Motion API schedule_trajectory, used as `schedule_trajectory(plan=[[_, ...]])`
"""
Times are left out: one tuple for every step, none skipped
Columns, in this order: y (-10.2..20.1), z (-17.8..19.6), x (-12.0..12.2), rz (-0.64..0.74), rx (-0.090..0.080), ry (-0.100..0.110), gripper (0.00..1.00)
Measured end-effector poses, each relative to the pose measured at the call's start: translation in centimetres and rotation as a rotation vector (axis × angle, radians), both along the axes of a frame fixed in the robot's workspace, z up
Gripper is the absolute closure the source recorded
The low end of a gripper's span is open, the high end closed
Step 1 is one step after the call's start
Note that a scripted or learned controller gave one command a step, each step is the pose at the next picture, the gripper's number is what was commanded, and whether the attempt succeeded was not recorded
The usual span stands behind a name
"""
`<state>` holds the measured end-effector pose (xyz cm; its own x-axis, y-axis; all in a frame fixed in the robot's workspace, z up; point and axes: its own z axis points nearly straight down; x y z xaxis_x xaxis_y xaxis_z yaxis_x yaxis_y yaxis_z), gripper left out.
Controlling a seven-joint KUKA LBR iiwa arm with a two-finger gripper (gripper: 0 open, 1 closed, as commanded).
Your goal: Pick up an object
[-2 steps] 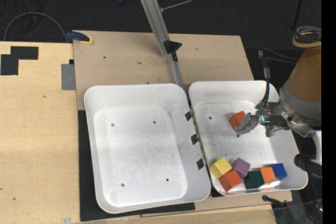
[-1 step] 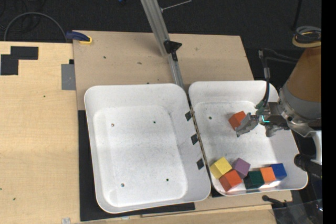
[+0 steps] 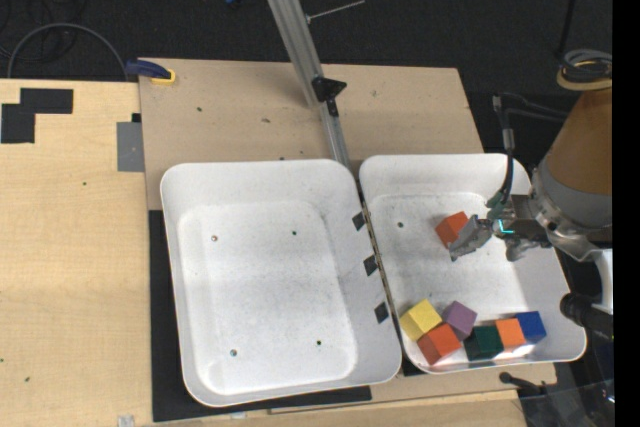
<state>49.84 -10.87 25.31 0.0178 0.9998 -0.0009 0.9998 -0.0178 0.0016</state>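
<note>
The left bin (image 3: 262, 280) sat with its white floor bare apart from a few dark specks, its rim touching the neighbour along the middle of the bench (image 3: 250, 115). Behind them an aluminium rail (image 3: 295, 25) slanted up and away from the seam between the two bins.

The right bin (image 3: 420, 180) carried all the blocks. Near its front edge a cluster lay packed close together: a yellow block (image 3: 422, 317) with a red block (image 3: 439, 343) just in front of it, a purple block (image 3: 460, 317) beside the yellow one, then a dark green block (image 3: 484, 342), an orange block (image 3: 511, 331) and a blue block (image 3: 531, 325) running on toward the right corner.

Apart from that group, further back in the same bin, an orange-red block (image 3: 453, 229) stood by itself, tilted. The gripper (image 3: 478, 237) was right up against it from the right, one grey finger reaching down along the block's right side. From where I stood I could not tell whether the claw was open, closed or had the block between its fingers. The arm (image 3: 585, 165), with its orange band, loomed over the bin's right rim.
</note>
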Motion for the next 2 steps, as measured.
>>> schedule_trajectory(plan=[[0.00,0.00,0.00,0.000,0.000,0.000,0.00],[-0.01,0.00,0.00,-0.001,0.000,0.000,0.00]])
